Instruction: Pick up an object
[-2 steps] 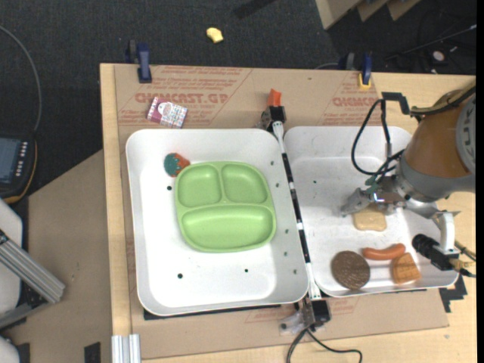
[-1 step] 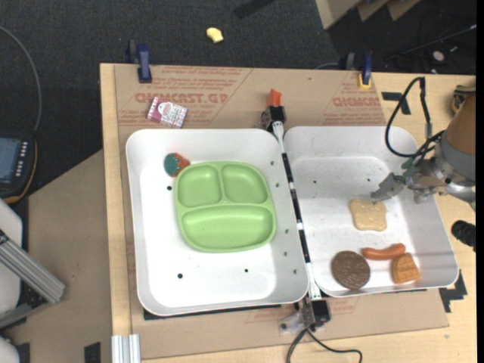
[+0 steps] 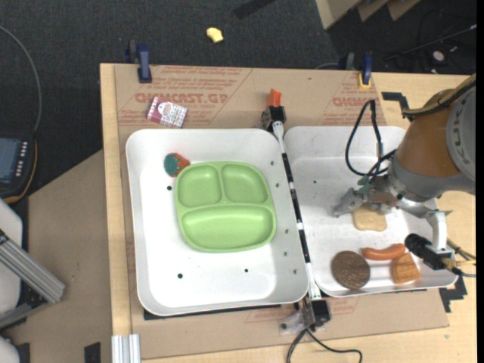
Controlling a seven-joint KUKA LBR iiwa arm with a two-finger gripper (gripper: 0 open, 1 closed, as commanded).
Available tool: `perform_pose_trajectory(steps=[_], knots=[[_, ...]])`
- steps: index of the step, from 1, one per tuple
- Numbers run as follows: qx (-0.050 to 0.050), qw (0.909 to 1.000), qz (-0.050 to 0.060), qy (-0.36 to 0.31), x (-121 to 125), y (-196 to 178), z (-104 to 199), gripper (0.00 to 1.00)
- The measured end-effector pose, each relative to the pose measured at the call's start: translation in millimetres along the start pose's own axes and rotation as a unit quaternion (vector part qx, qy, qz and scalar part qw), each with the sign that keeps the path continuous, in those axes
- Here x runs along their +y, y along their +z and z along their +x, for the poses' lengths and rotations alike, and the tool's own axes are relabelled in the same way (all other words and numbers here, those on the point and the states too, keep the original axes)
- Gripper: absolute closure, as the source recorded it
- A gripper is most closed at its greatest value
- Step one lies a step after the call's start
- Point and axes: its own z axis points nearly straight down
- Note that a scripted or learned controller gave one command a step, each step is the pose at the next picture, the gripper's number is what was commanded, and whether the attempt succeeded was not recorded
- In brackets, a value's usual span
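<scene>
Two white bins sit side by side on the table [image 3: 121, 203]. The left bin [image 3: 151, 263] carries a green divided plate [image 3: 224, 206], and a small red and teal toy [image 3: 176, 163] lies just beside the plate's upper left corner. The right bin [image 3: 318, 165] carries a pale biscuit-shaped piece [image 3: 370, 219], a brown round patty [image 3: 351, 269], a red sausage [image 3: 383, 252] and an orange chunk [image 3: 405, 269] near its front edge. The arm [image 3: 435, 146] reaches in from the right, and its gripper [image 3: 366, 200] hangs over the pale piece, at its upper edge. Whether the jaws are apart or together, I cannot tell. A pink packet [image 3: 166, 112] lies on the table behind the left bin.
</scene>
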Motion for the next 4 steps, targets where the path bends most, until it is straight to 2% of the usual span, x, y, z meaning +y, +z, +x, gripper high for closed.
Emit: perform_pose_trajectory(steps=[1,2,3,4], knots=[[0.001,1.0000,-0.002,0.002,47.4,-4.4,-69.2,0.00],[0.000,1.0000,-0.001,0.000,45.9,-13.0,-66.5,1.00],[0.000,1.0000,0.000,0.000,45.5,-12.2,-66.4,0.00],[0.003,1.0000,0.003,0.001,-6.7,-48.0,-15.7,0.00]])
